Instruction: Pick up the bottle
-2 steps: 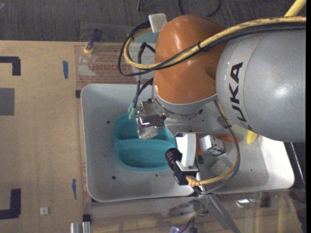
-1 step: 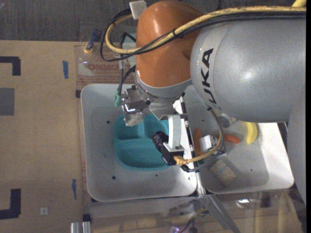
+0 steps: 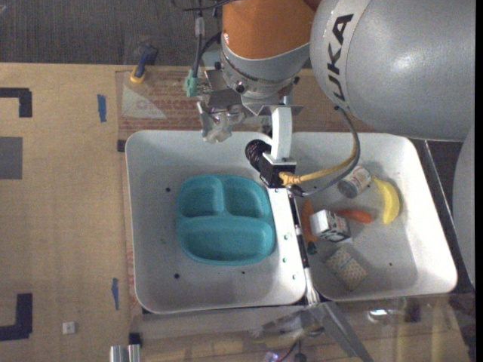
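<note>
While the gripper [image 3: 217, 127] hangs over the far rim of the left bin [image 3: 143, 202], I judge the approach not yet begun. I cannot tell whether the claw is released or clenched. The bottle [image 3: 355, 181] lies in the right bin [image 3: 430, 270], just beside the banana [image 3: 389, 200]. Next I would need to carry the arm across and descend squarely over it.

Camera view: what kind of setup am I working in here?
Likely a lab bench for robot bin-picking trials: two white bins side by side, a KUKA arm reaching over them, blue tape marks on the cardboard-covered bench, and toy-like items such as a banana.
</note>
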`<state>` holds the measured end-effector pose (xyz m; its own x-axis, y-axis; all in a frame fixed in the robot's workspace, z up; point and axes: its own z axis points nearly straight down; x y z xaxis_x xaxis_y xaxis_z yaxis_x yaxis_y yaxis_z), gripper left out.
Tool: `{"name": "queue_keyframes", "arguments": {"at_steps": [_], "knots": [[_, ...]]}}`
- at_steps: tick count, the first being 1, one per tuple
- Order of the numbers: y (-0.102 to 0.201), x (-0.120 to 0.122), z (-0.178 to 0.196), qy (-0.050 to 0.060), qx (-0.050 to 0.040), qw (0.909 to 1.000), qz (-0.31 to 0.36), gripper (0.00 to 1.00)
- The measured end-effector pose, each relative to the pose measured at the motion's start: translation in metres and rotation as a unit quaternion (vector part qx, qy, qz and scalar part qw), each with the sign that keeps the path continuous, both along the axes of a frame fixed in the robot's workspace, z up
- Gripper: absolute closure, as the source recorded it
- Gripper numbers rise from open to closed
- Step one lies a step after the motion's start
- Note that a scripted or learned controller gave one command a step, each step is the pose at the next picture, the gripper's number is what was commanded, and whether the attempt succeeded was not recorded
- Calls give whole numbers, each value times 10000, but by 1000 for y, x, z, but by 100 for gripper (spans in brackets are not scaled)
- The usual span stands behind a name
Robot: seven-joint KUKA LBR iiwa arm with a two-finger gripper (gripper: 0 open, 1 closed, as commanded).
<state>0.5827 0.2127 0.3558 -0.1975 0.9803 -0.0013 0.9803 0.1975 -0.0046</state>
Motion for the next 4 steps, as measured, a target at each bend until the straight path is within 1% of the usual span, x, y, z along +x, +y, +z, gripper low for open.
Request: {"name": "queue_keyframes", "arguments": {"at_steps": [1, 2, 3, 4], "knots": [[-53, -39, -75, 7, -1, 9997, -249, 100], [-34, 37, -33, -1, 1, 9999, -150, 100], [-17, -37, -77, 17, -1, 9998, 184, 100], [1, 15, -30, 0, -1, 10000, -36, 100]]}}
